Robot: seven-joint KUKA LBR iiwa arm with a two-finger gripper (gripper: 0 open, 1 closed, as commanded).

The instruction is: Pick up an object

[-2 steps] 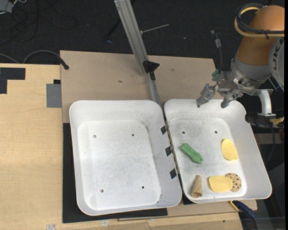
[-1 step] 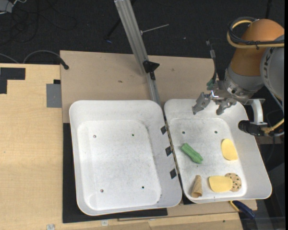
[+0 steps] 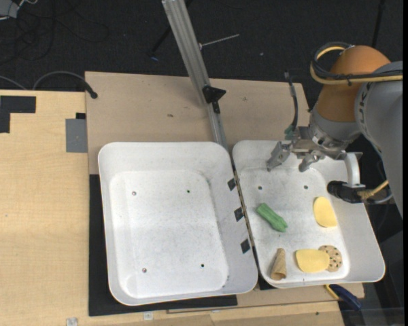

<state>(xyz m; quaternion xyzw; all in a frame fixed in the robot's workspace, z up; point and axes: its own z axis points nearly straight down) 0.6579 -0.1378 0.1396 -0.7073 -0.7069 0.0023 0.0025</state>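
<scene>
**Arm poised over the right bin, nothing in its grasp**

The grey arm with the orange band (image 3: 350, 66) reaches in from the right, and its two-finger gripper (image 3: 292, 159) hangs above the far end of the right shallow white bin (image 3: 367, 240). The fingers are spread apart, with no object between them.

All the loose objects lie in that right bin, toward its near half and well apart from the gripper. A small green elongated piece (image 3: 272, 217) lies at a slant near the bin's middle. A yellow oval piece (image 3: 325, 211) sits to its right. Nearer the front edge lie a tan cone-shaped piece (image 3: 279, 263), a flat yellow piece (image 3: 311, 261) and, touching that one's right side, a round brown speckled cookie-like disc (image 3: 332, 257).

The left shallow white bin (image 3: 112, 161) sits just beside the right one. A slanted grey metal rail (image 3: 190, 53) rises behind the bins.
</scene>
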